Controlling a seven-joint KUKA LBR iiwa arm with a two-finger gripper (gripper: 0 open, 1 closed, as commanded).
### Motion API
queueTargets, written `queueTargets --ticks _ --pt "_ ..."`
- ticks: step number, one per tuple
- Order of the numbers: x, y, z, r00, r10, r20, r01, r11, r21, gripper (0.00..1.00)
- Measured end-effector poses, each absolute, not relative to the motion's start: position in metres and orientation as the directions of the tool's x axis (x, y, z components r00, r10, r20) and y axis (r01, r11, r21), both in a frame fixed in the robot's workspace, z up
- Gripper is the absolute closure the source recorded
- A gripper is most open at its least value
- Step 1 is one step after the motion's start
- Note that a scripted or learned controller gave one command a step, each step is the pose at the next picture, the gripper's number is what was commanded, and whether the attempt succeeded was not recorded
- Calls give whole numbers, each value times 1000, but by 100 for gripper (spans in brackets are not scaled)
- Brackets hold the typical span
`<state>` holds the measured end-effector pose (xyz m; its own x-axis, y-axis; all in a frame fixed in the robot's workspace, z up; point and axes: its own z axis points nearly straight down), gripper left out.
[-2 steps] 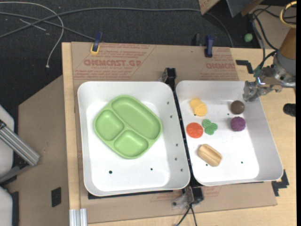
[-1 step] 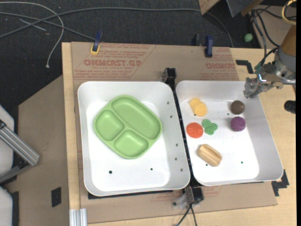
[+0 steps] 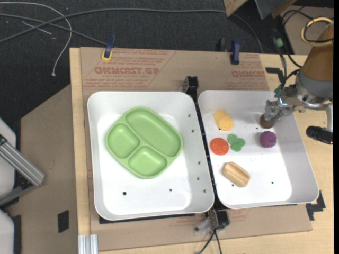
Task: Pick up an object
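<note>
The right bin (image 3: 296, 187) holds several small toy foods: a yellow piece (image 3: 224, 120), a red round piece (image 3: 219, 146), a green leafy piece (image 3: 236, 142), a purple ball (image 3: 268, 138) and a tan bread roll (image 3: 235, 173). My gripper (image 3: 271, 115) hangs low over the bin's upper right part, just above and slightly left of the purple ball. A small dark brown shape (image 3: 266, 122) sits right at its tip. Whether that shape is an object or part of the gripper is unclear.
The left bin (image 3: 106, 194) carries a green divided plate (image 3: 144, 141). A black divider clamp (image 3: 190, 83) sits between the bins at the back. Cables and a cardboard box lie beyond the bench at the top.
</note>
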<state>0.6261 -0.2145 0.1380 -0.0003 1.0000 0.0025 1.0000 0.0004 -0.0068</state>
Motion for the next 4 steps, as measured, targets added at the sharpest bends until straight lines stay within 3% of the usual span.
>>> queueTargets --ticks 1,2,4 --pt "625 -214 85 -1 1000 2 1000 1 -6 0" --pt "628 -214 101 -2 1000 0 1000 2 2 100" --pt "618 -215 226 -1 1000 -2 1000 1 7 100"
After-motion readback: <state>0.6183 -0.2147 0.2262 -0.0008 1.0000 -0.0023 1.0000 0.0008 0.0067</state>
